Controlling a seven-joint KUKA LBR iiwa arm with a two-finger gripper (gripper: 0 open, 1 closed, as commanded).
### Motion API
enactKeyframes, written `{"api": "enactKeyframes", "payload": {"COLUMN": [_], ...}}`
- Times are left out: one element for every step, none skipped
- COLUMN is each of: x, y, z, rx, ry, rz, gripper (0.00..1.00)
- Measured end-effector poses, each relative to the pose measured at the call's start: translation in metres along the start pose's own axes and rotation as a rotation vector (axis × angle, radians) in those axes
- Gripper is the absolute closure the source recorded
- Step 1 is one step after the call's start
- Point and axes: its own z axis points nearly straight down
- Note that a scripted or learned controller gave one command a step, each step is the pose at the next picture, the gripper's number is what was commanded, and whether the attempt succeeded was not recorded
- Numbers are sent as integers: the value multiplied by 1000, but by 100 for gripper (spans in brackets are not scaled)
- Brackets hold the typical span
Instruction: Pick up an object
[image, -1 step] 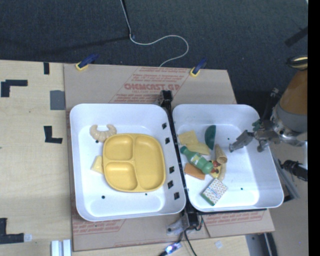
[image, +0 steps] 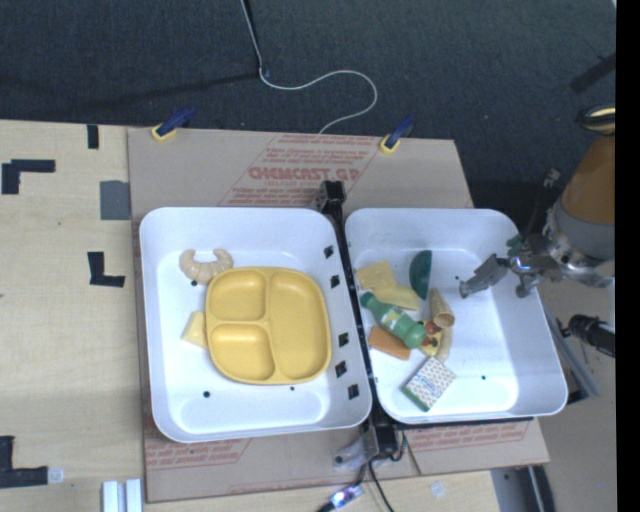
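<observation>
My gripper (image: 494, 288) hangs over the right side of the right bin (image: 520, 395), open, with nothing between its fingers. Left of it in that bin lie a dark green piece (image: 421, 270), a yellow wedge (image: 387, 285), a green bottle (image: 395, 320), an orange carrot-like piece (image: 389, 344), a tan piece (image: 441, 330) and a small green-and-white box (image: 430, 382). The nearest of these, the dark green piece, sits about a finger's length from the left fingertip.
The left bin (image: 160, 240) holds a yellow divided plate (image: 268, 325), a tan croissant-shaped toy (image: 204, 263) and a small yellow wedge (image: 193, 328). The bins share a black-clipped middle wall (image: 345, 300). The grey arm (image: 590, 215) comes in from the right.
</observation>
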Motion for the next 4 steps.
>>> {"api": "enactKeyframes", "payload": {"x": [5, 6, 6, 4], "y": [1, 2, 4, 4], "z": [64, 108, 95, 32], "rx": [5, -3, -7, -5], "ry": [1, -1, -1, -1], "rz": [-1, 1, -2, 0], "gripper": [0, 0, 100, 100]}}
